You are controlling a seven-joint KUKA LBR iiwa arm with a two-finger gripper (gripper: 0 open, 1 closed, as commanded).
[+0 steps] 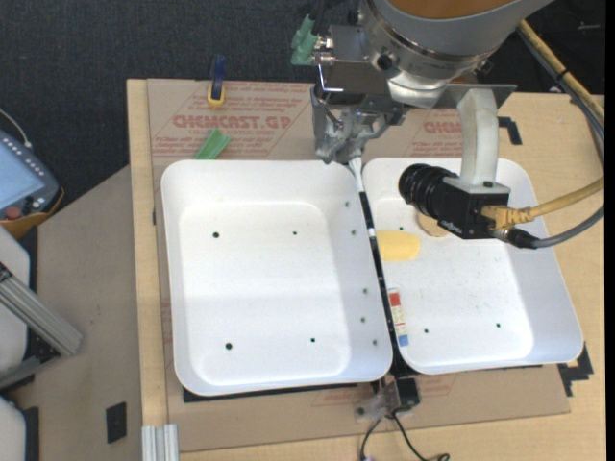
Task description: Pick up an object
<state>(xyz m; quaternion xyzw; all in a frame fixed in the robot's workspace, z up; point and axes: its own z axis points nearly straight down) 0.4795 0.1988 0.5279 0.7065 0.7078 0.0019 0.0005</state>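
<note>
A small black clip with trailing wires [396, 400] is seen at the bench's near edge, just below the seam where the two bins meet. The left bin [192, 286] is seen with a bare floor and open room from rim to rim. In the right bin [538, 305], a yellow object [399, 247] lies near the left wall, toward the far half; a narrow white stick with red and blue marks [396, 315] lies along the same wall, nearer the camera. A black cylindrical unit with cables [450, 203] hangs over the far part of that bin, partly covering a tan object [431, 227]. The gripper [338, 150] is seen above the far rims at the seam, apart from the yellow object; whether its fingers are spread or closed cannot be told. A green strip [212, 144] lies on the cardboard beyond the left bin.
</note>
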